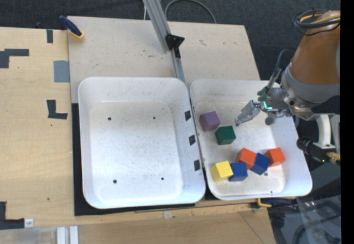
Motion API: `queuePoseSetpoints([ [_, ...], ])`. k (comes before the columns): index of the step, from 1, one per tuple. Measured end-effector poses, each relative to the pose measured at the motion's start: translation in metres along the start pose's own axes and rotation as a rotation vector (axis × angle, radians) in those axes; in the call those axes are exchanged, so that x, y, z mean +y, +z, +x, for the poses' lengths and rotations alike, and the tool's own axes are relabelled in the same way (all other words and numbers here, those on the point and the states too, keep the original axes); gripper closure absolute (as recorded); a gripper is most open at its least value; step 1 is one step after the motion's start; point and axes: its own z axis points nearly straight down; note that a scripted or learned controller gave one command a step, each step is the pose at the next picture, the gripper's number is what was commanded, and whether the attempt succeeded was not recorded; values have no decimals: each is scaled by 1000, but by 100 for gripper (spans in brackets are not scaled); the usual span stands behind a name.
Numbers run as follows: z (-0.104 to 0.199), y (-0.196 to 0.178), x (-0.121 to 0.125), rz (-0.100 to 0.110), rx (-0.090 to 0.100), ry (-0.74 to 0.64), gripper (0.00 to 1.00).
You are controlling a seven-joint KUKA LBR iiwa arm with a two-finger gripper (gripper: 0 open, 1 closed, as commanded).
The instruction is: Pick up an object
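Camera view: pincer (250,112) over right bin (293,182), centre right of frame.
Pincer state: cannot tell; nothing seen in it.
Purple cube (209,120): left of pincer, green cube (225,135) just below it.
Lower cluster: yellow cube (222,170), two blue, two orange.
Left bin (88,126): beside it on the bench.
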Motion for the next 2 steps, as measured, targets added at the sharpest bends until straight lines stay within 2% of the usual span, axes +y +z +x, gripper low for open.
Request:
queuePoseSetpoints([
  [1, 0, -2, 1, -3, -1, -1, 0],
  [2, 0, 63, 1, 3, 0, 1, 0],
])
